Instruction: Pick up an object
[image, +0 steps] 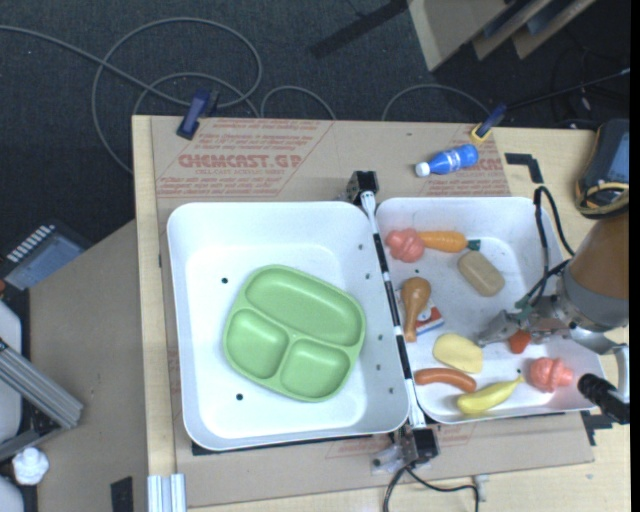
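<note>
- Cardboard-topped bench (250, 150) carries two shallow white bins side by side, with dark floor and loose cables beyond.
- Nearest the viewer in the right bin (520, 215) lie a yellow banana (488, 398), a red sausage (445, 378) and a pink-red strawberry-like piece (550, 374), all close to the near wall, leaving little room for fingers there.
- Next back, the gripper (515, 328) is low inside that bin, just beside a small red piece (518, 343); the fingers look slightly spread with nothing clearly between them, so I judge no object is picked up yet.
- A pale yellow lump (458, 352) and a brown drumstick (414, 297) sit toward the dividing wall.
- Bare floor around the tan block (481, 273) gives the most open approach.
- Farther back, a pink piece (404, 244) and an orange carrot (443, 240) crowd the far-left corner.
- The left bin (200, 240) holds a green divided plate (292, 332).
- A blue bottle (448, 160) lies on the bench beyond.
</note>
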